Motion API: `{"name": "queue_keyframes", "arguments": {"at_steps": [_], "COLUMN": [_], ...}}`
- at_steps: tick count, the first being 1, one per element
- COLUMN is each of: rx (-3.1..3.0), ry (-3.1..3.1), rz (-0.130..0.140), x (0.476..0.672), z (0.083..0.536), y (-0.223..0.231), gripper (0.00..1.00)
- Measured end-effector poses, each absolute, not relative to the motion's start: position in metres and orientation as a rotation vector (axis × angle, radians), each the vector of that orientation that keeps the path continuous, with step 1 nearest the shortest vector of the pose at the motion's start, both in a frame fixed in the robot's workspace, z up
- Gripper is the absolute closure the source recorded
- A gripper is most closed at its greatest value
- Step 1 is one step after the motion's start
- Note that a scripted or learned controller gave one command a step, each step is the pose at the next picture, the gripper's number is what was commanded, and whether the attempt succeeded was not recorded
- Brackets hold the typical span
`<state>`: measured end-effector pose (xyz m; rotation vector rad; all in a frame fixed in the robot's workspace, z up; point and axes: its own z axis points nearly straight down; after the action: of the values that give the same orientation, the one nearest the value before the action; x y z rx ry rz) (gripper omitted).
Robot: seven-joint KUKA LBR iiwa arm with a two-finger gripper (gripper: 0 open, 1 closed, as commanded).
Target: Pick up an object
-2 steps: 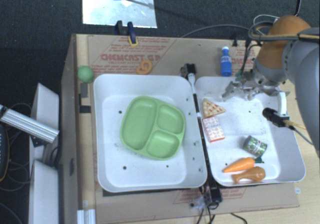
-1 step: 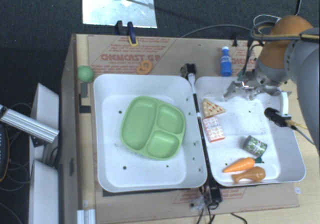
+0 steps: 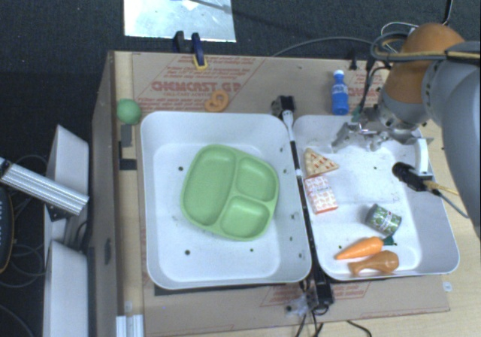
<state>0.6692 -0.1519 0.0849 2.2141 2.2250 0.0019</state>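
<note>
The pincer [image 3: 359, 137] hangs over the far part of the right bin [image 3: 430, 224]; whether it stands apart or together cannot be told. Just near-left of it lies a triangular pizza slice [image 3: 319, 162], tan crust with red topping, against the bin's left wall. Nearer lie a red-patterned packet [image 3: 322, 195], a green can [image 3: 383, 218] and an orange carrot [image 3: 361, 247]. Red print on the bench [image 3: 248, 80] sheet reads "CHEMCAST GP".

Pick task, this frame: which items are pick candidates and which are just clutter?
Job: gripper; right white bin with toy pizza slice, pink patterned card, green tin can, orange carrot, tan gourd; left white bin with green divided plate.
Lying about outside: blue plastic bottle, green ball, brown pretzel.
</note>
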Motion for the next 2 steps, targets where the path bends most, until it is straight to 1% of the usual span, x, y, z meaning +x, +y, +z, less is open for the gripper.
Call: {"name": "queue_keyframes", "arguments": {"at_steps": [1,2], "rx": [2.214,2.218], "ry": [2.226,2.222], "rz": [0.002,0.002], "x": [0.6691,0.6692], "z": [0.0846,0.0852], "y": [-0.1401,-0.1462], "gripper": [0.0,0.0]}}
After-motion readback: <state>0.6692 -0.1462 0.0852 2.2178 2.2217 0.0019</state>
